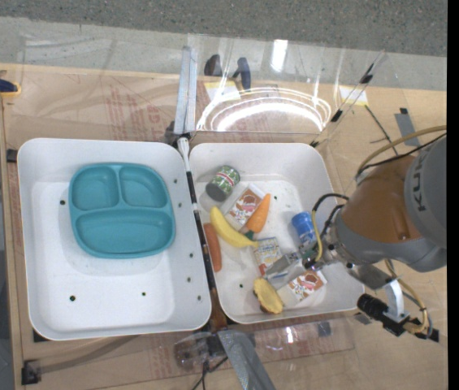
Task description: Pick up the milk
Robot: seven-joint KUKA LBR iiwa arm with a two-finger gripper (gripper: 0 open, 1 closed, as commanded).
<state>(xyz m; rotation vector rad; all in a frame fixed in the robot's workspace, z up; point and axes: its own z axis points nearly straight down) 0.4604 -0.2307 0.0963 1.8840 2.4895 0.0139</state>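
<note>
Milk here looks to be the small white carton with red print (pixel 307 283), lying flat in the right-hand bin (pixel 326 173), well to the right of the banana (pixel 227 227) and lower in the view, close to the bin's near wall. I judge this from its look alone; two more white cartons lie nearer the banana, one with a fruit picture (pixel 244 206) just above and to the right of it, another, smaller one (pixel 267 252) to the lower right of it.

The tool (pixel 287 266) sits low among the clutter, right of the banana, between the smaller carton and the red-printed one. Whether it is wide or narrow cannot be told, as the wrist and cables hide its tip, and nothing can be seen held in it.

What the coming move turns on is that the red-printed carton lies just beside the tool, on the side away from the banana and a little nearer the bin wall. Its long axis seems to run slantwise, rising away from the banana, though the arm covers part of it. A short shift away from the banana would likely bring the tool over it. A yellow fruit (pixel 268 296), below and right of the banana, lies close to the carton and could get in the way.
</note>
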